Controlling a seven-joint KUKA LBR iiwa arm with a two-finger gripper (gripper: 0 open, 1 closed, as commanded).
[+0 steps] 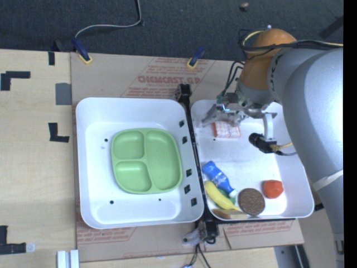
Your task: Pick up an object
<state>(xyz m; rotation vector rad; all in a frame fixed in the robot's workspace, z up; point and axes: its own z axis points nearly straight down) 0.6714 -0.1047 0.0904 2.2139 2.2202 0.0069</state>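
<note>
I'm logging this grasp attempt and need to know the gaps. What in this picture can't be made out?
- Gripper: blurred in the camera view and overhung by the wrist; finger state unreadable.
- Small box: print too small to read; contact with gripper unclear.
- Banana: partly covered by the blue bottle and brown disc.

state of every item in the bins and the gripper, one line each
gripper: low over the right bin's far end, just above the small box
small box: resting on the bin floor
blue bottle: lying on its side
banana: lying flat
brown disc: flat
red object: resting loose
green plate: flat in the left bin
</note>
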